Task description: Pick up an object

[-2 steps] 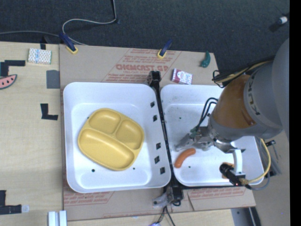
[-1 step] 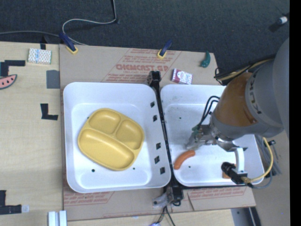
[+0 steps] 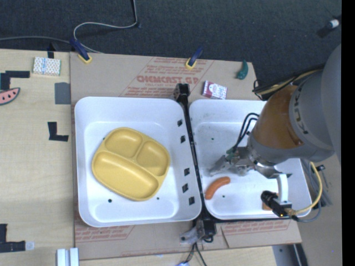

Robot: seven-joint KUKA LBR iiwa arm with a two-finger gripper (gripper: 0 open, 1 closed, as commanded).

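Reaching into the right bin (image 3: 219,121) from the right, gripper (image 3: 221,165) low near the bin's middle, fingers slightly parted, nothing between them. Orange sausage (image 3: 217,186) just below the fingertips, apart, bare floor between it and the divider. Yellow divided plate (image 3: 131,163) across the left bin (image 3: 94,112), white margin along every wall

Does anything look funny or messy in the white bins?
Nothing looks spilled or broken. The yellow tray sits a bit crooked in the left bin, and an orange sausage lies loose in the right bin just below the gripper.
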